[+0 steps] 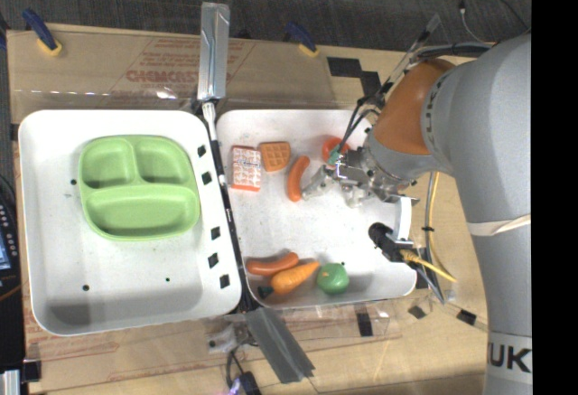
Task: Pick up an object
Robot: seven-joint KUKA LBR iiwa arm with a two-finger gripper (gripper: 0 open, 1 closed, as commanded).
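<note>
My gripper (335, 189) hangs low over the middle of the right bin (271, 126), its fingers spread open over bare bin floor with nothing between them. An orange-red sausage (295, 178) lies just left of the left fingertip (312, 185). A small red-orange piece with a green tip (331, 147) sits just behind the gripper. Farther left lie an orange waffle (275, 155) and a pink-and-white packet (246, 168). Along the front wall are another sausage (271, 264), a carrot (296, 277) and a green round fruit (332, 278).
The left bin (45, 203) holds a green divided plate (138, 183). A raised divider (219, 203) separates the bins. The grey arm and orange wrist band (411, 108) cover the right bin's right side. Cables (424, 262) hang near the front right corner.
</note>
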